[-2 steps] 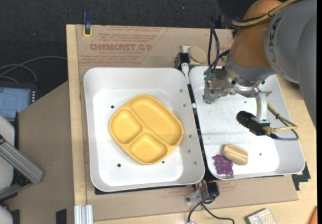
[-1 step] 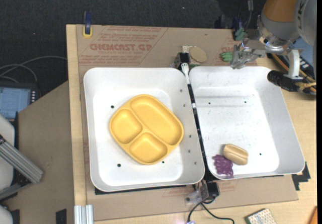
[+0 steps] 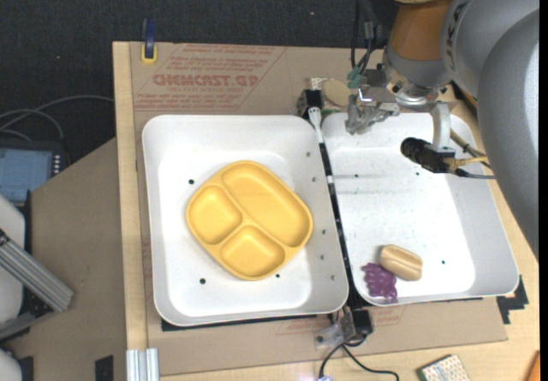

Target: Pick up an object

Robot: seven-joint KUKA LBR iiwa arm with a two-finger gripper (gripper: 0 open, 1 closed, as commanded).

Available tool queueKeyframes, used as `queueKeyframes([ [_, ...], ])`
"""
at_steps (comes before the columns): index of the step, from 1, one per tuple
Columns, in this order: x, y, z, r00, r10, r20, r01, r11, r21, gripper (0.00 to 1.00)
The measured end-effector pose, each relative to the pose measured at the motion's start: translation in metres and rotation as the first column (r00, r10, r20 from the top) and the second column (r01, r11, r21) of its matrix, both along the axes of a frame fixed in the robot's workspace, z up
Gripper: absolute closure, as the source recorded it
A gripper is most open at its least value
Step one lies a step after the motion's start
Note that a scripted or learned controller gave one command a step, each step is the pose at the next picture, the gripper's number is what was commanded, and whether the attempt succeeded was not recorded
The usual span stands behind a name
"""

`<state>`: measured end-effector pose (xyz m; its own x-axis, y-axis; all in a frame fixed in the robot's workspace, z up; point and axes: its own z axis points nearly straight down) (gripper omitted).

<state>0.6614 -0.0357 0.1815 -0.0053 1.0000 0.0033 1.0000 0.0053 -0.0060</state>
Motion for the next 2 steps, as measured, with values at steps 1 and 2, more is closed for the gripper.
queueKeyframes([
  [1, 0.006, 0.03, 0.053, 1.0, -0.001, 0.015, 0.001, 1.0, -0.003, 1.0],
  [2, 0.006, -0.028, 0.073, 1.0, -0.01, 0.012, 0.01, 1.0, -0.007, 1.0],
])
